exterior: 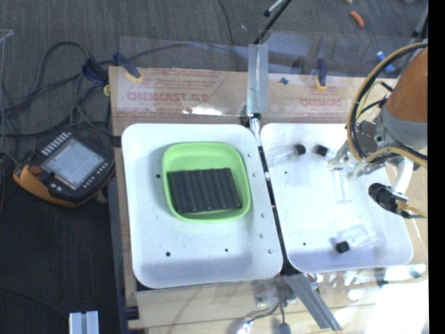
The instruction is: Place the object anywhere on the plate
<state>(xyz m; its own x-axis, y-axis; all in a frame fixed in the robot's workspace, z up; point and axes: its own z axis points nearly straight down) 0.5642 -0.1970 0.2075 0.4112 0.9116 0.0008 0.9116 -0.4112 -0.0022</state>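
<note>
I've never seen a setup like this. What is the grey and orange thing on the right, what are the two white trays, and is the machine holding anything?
The grey and orange thing is a robot arm, reaching in from the right. The picture comes from one camera fixed above the bench, looking down at a slant. At the arm's end is its gripper, the part that grasps; it sits over the right bin, but it is too blurred to tell whether it is open or holds anything. The two white trays are shallow bins. The left bin holds a green plate with a dark ridged block lying on it. The right bin holds several small clear pieces with black caps, such as one near the front and one near the back. The grey device on the floor at left is a handheld controller.
</note>
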